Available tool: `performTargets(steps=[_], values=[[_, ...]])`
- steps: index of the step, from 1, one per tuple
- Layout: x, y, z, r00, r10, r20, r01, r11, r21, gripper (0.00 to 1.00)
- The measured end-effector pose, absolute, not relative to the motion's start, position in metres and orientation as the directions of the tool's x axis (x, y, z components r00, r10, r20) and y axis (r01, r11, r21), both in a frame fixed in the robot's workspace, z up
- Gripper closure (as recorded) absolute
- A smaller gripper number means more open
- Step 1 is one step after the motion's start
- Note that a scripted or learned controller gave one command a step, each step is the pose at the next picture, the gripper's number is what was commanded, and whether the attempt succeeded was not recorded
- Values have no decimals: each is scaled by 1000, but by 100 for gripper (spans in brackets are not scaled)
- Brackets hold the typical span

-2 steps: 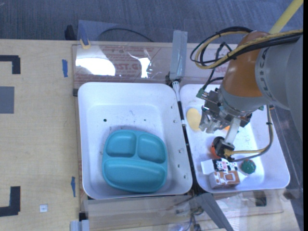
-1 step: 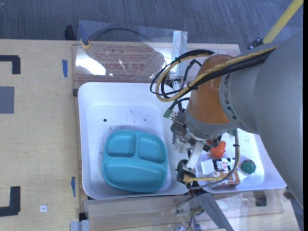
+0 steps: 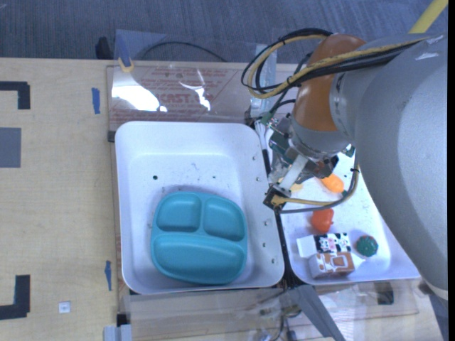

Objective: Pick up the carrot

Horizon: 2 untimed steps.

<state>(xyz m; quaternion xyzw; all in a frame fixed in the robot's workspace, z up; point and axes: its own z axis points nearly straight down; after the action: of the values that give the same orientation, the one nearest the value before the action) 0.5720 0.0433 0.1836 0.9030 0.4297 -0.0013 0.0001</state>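
In the right bin (image 3: 377, 222), an orange carrot-like piece (image 3: 332, 183) lies just below the arm's wrist. The gripper (image 3: 319, 168) hangs over the upper part of that bin, directly up-left of the orange piece and very close to it. The grey arm and its orange band cover much of the gripper. Nothing can be seen held in it.
A red-orange rounded item (image 3: 321, 220), a green round item (image 3: 367, 246), a black-and-white item (image 3: 333, 243) and a small brown-and-white box (image 3: 333, 263) lie in the right bin's lower part. The left bin (image 3: 142, 148) holds a teal divided plate (image 3: 200, 237).
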Motion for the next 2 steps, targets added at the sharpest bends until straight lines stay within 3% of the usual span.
performTargets(steps=[1,2], values=[[567,123,226,809,588,0,588,-809,-1,100],[649,51,193,884,467,-8,467,-884,0,100]])
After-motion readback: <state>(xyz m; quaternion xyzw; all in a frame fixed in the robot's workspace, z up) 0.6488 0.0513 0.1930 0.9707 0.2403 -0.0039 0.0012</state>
